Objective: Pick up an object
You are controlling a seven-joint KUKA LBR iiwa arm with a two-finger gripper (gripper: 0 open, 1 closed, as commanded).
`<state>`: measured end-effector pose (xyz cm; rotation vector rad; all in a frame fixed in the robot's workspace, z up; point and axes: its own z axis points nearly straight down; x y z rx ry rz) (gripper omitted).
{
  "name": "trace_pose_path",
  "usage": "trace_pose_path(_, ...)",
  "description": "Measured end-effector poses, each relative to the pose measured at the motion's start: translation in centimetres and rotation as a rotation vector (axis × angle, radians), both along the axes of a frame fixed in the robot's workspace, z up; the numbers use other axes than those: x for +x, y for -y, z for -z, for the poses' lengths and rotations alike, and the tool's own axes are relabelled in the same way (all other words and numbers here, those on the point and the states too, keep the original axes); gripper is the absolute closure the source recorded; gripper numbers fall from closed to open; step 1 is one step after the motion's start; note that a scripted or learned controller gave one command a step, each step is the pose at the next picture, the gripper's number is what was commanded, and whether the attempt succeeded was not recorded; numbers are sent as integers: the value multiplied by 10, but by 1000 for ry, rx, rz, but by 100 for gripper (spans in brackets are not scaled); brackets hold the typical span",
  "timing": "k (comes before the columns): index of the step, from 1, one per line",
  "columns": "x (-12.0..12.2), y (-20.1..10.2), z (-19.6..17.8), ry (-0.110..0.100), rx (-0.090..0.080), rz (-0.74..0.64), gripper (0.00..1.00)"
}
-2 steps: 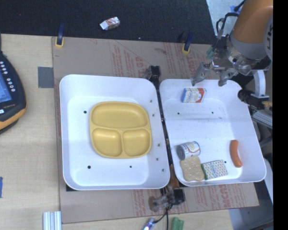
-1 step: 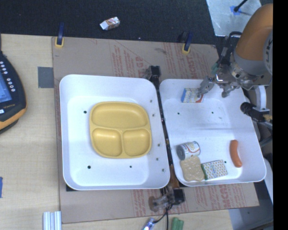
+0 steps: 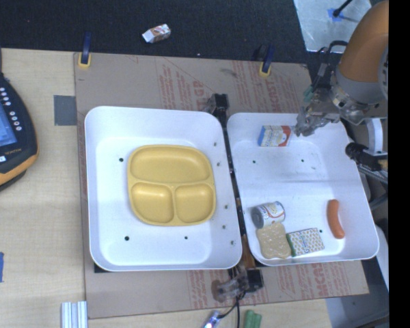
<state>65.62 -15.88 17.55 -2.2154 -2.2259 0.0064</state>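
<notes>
Bench – 2 white bins point(image 3: 96, 183) | end effector point(image 3: 305, 130) beside small carton point(image 3: 274, 136) – grip state unclear

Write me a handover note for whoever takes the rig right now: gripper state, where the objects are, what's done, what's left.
Gripper: over the far edge of the right bin, just right of the small carton. Nothing visible between its fingers.
Right bin: carton at the far side; can on its side, tan slice and patterned packet near the front; sausage at the right.
Left bin: yellow divided tray.
Done: nothing picked up yet.
Left: grasp an object, likely the carton since it is closest, and lift it.
</notes>
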Motion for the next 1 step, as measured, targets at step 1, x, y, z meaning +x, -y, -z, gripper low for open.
trace_pose_path(1,-20,-74,-36,0,2,-1,100)
